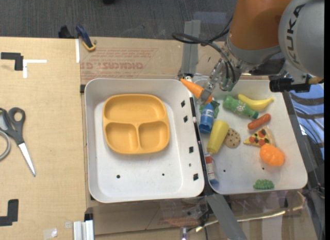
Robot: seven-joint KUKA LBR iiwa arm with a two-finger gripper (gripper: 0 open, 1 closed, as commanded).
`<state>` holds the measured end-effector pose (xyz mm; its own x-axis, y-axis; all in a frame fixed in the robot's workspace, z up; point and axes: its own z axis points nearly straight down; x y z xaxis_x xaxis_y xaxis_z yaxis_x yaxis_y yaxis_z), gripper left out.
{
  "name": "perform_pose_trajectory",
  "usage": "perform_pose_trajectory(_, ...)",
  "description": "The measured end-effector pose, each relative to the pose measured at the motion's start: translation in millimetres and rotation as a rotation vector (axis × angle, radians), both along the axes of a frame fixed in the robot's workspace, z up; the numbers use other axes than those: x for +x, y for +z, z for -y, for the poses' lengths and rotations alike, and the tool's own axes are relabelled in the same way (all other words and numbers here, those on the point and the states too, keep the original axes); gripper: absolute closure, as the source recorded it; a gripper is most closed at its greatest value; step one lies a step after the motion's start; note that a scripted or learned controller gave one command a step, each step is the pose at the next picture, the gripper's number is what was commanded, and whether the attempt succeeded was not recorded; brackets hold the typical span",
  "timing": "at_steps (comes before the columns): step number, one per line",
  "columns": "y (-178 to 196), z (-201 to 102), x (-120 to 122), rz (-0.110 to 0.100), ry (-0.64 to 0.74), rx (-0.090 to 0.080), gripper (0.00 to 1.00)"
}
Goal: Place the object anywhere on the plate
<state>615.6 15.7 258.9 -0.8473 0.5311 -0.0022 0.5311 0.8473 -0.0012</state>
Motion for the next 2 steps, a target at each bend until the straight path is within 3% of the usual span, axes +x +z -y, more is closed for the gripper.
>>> perform_pose_trajectory(1,-52.8,-54.6,-3.2,-0.002,-0.013,0.001,1.0)
perform_pose_trajectory(2,-52.3,-54.5,-2.9,-0.001,-0.014,0.001,0.0)
